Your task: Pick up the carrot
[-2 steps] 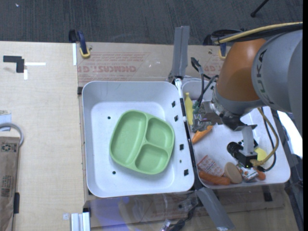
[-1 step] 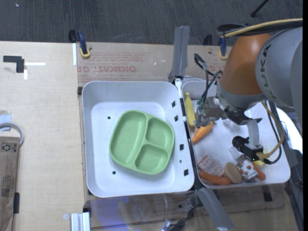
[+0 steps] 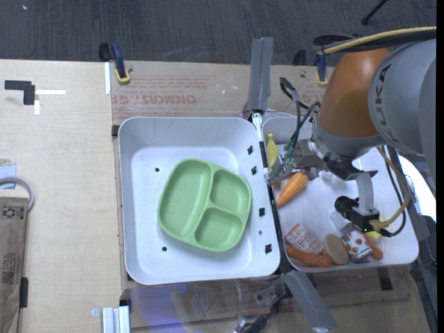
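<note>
Bins: two, white, side by side, the left bin (image 3: pixel 139 207) and the right bin (image 3: pixel 406 252). Trays: one, a green tray (image 3: pixel 205 205) with three compartments, in the left bin. Carrots: two in the right bin, an upper carrot (image 3: pixel 291 188) and a lower carrot (image 3: pixel 309 258). Arms: one arm (image 3: pixel 374 99). The remaining small items in the right bin cannot be counted reliably.

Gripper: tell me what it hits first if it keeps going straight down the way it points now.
Most likely the carrot: the gripper sits just above its upper end in the right bin, pointing down toward it. Depth is hard to judge from this slanted view, so it could instead meet the bin floor beside the carrot.
</note>
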Available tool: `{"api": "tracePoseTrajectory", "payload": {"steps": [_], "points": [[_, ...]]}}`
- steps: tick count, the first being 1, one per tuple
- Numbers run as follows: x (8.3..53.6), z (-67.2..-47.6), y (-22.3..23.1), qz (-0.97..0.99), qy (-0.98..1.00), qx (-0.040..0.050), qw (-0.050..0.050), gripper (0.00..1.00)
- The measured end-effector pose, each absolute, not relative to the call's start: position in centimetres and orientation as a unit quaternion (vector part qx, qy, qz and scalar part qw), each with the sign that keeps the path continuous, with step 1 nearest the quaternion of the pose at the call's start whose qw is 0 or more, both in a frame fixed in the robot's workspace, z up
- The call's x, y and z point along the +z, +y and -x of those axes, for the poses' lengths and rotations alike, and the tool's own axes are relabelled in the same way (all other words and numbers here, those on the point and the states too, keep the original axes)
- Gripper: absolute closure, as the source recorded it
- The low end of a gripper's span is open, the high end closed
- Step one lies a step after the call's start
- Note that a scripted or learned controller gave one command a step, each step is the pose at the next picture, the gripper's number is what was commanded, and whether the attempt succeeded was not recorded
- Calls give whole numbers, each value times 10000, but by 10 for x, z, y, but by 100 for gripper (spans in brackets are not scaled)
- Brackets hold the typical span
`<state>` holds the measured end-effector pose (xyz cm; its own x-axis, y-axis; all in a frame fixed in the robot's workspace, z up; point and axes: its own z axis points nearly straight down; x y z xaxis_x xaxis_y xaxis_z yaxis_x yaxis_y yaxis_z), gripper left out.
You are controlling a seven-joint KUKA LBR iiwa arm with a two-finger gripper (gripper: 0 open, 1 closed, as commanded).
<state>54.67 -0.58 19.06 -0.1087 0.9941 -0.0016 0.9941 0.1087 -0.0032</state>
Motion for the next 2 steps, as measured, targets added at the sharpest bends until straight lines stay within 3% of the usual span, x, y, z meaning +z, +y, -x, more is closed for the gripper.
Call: {"api": "tracePoseTrajectory", "payload": {"steps": [1, 2], "points": [[191, -547, -6, 6676, -7446, 17, 5, 0], [191, -545, -64, 6234, -7819, 15, 8, 0]]}}
